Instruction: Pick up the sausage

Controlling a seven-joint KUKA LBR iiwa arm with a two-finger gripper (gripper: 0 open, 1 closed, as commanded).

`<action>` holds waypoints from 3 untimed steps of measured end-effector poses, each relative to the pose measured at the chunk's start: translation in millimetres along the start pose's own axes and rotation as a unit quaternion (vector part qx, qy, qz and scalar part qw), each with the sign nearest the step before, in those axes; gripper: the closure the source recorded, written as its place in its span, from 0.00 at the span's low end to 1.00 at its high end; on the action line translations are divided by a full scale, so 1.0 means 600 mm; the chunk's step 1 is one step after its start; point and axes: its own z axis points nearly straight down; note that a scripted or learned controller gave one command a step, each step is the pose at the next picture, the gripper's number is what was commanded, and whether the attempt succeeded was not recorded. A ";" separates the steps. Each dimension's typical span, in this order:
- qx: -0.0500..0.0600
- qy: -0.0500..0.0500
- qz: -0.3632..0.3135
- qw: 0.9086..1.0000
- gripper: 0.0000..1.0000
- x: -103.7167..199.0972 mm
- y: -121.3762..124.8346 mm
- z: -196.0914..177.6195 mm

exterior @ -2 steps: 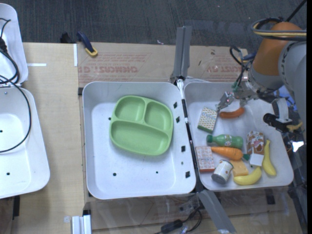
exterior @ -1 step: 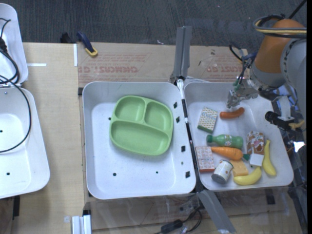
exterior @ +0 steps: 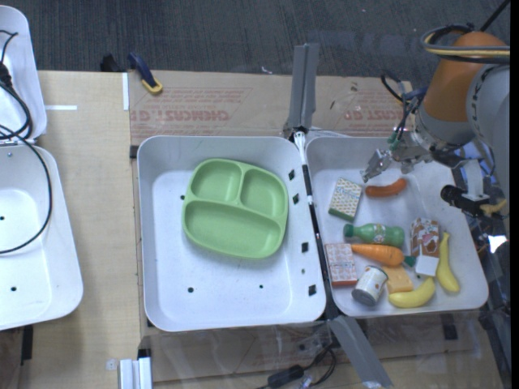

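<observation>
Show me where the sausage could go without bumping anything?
Bare floor rings the green three-part plastic plate in the left white bin, widest along its near edge. The right white bin is crowded around the orange-red sausage.

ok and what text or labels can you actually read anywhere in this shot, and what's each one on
"CHEMCAST GP" or close to it, in red letters that read reversed from this angle, on the brown cardboard sheet behind the bins; the last letters are unsure.
The checkered box, the green bottle, the small can and the snack packet in the right bin carry printing, all too small and blurred to read.
</observation>
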 end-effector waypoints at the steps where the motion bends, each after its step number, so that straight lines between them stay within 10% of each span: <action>1: 0.001 0.002 -0.007 1.000 0.00 -0.026 -0.037 0.017; 2: 0.000 0.001 -0.008 1.000 1.00 -0.028 -0.035 0.000; 3: 0.000 0.001 -0.008 1.000 0.00 -0.028 -0.035 0.000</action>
